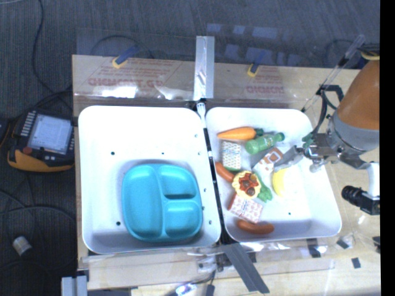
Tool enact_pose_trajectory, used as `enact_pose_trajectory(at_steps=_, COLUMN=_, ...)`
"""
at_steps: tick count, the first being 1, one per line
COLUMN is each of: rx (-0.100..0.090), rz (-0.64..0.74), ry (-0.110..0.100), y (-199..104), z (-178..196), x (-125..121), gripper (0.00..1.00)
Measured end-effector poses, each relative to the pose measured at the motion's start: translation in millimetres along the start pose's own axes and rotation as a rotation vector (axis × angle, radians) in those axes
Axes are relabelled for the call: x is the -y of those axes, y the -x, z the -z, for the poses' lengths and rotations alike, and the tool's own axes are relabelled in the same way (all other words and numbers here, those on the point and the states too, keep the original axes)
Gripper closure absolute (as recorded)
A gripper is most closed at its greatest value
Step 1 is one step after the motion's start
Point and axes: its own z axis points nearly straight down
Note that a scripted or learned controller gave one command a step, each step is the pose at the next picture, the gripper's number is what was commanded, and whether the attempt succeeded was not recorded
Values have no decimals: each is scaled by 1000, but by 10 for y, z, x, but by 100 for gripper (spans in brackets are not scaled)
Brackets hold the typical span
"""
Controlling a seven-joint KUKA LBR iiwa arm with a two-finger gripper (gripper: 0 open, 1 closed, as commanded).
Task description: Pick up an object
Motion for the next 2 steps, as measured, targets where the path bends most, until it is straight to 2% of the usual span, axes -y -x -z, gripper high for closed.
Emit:
enact_pose_trajectory(at_steps=1, rx=0, rz=-15, ry=1, y=107, z=200, x=-37, gripper=0)
enact_pose_trajectory(at_steps=2, rx=1, rz=-107, ry=0, y=69, z=-185, x=32, gripper=0)
